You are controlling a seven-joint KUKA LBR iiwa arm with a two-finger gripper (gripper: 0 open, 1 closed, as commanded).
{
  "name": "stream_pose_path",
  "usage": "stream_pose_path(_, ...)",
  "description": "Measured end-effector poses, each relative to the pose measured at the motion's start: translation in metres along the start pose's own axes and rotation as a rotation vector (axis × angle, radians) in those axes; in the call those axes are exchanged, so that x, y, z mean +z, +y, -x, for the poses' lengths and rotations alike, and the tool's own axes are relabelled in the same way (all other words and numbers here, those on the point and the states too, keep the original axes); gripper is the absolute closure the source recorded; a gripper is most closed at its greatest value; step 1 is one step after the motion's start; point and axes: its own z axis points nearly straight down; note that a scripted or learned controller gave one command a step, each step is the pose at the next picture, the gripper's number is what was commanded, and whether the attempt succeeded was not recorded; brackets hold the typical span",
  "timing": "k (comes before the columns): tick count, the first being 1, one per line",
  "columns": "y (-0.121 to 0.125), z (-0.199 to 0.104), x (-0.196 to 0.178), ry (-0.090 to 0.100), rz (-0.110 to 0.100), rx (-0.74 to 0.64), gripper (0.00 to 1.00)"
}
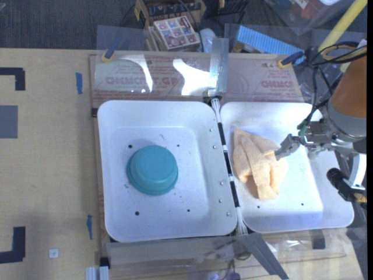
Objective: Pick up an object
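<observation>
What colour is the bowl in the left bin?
Teal; the upside-down bowl shows clearly in the camera view.

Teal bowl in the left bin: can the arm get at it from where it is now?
Probably yes. The teal bowl sits alone, upside down, with nothing over or beside it. The gripper is at the yellow cloth in the right bin, so it must cross the divider.

Pale wooden worktop [46, 174] with black square markings [13, 79] and blue tape strips [78, 83]; dark grey carpeted floor [58, 10] beyond, cluttered with boxes [172, 31].
</observation>
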Motion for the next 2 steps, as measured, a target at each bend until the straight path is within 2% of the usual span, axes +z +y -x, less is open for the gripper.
stream_pose_path(1,-0.0099,-0.0142,0.1106,-0.002,0.004,-0.120,0.00)
stream_pose_path(2,-0.0096,-0.0127,0.1009,-0.002,0.007,-0.117,1.00)
